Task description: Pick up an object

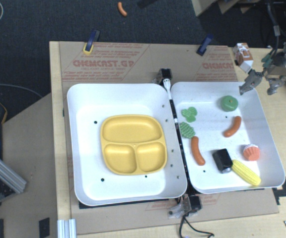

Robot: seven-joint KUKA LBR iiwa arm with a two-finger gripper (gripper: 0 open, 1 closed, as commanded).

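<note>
Sausage [197,150] lies lengthwise near-to-far in right bin [269,148]; tool [260,85] spread, ungripping.

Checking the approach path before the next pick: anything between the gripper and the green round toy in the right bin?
Nothing visible. The gripper is open at the right bin's upper right corner, and the green round toy lies just below and left of it, with bare bin floor between. The nearest neighbour, a sausage, lies beyond the toy.

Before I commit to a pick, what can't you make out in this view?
- Arm: cut off by the right edge beyond the gripper.
- Black block: too small to identify.
- Two green pieces: shapes too small to name.
- Bench lower right corner: cut off by the frame.
</note>
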